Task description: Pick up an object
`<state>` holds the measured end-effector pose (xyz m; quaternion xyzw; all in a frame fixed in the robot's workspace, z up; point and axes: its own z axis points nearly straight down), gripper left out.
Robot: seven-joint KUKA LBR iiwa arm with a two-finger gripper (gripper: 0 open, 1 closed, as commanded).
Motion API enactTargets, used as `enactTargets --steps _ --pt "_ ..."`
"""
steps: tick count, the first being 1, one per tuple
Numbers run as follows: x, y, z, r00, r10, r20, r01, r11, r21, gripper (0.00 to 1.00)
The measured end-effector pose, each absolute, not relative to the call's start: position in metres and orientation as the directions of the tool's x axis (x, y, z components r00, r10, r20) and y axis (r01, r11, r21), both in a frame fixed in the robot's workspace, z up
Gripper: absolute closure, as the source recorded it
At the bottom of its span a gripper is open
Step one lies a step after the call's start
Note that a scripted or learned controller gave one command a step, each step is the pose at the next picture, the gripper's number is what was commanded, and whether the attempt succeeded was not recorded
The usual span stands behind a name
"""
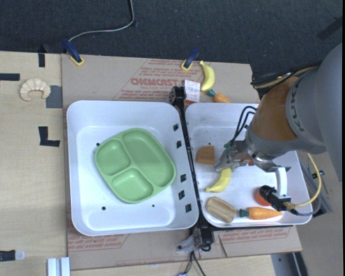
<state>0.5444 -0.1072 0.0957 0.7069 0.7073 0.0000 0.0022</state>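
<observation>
Banana (220, 180) lies beneath the claw (225, 161), brown block (205, 155) beside.

Two bins side by side on the desk. Left bin (80, 154): divided plate (135, 164) lying near its middle. Right bin (218, 117): block (205, 155) by the left wall; banana (220, 180) just right of and nearer than the block; claw (225, 158) between them, above the banana's far end. Along the near edge, bread piece (219, 209), then carrot (262, 213) to its right, tomato (264, 195) just behind the carrot. Behind the right bin's far-left corner: second banana (207, 76). Croissant (35, 88) at the desk's far-left.
</observation>
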Motion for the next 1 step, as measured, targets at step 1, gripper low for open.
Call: enactTargets --steps 1 --pt "0.5619 -0.0178 0.1843 -0.003 1.000 0.001 1.000 0.003 0.000 1.00"
